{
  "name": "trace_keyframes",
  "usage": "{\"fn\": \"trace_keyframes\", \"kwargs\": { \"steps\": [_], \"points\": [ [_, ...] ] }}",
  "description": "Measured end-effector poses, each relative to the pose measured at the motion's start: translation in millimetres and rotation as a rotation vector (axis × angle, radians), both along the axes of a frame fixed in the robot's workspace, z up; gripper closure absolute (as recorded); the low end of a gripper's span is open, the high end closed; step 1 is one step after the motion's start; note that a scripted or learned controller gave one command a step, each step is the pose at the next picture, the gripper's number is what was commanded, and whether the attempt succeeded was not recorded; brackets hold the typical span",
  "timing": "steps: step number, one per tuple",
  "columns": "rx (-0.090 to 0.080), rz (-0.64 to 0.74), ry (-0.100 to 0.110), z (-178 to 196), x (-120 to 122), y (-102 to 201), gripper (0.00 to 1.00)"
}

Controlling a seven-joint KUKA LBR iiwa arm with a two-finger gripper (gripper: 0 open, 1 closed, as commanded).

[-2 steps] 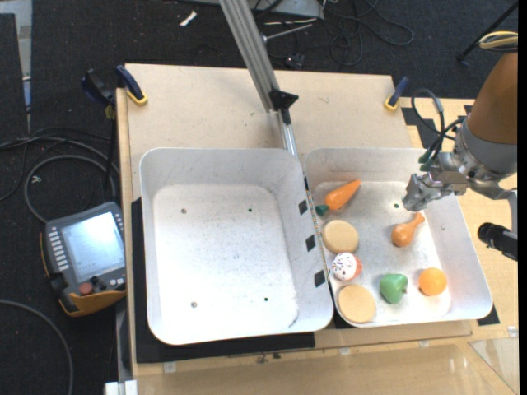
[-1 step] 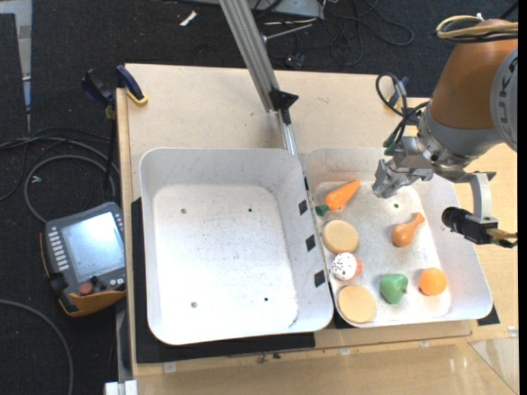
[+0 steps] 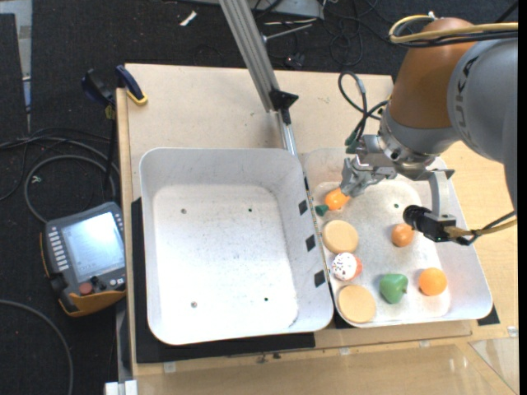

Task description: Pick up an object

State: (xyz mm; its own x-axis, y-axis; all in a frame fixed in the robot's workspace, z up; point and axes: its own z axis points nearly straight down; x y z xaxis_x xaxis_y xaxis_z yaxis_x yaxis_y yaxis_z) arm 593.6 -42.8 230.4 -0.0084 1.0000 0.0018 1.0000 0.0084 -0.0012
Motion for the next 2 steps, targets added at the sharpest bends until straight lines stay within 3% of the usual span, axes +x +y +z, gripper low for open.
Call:
{"fn": "trace_keyframes", "kwargs": {
  "steps": [2],
  "points": [
    [0.0, 0.0, -0.004, 6, 19, 105, 1.0]
  ]
}}
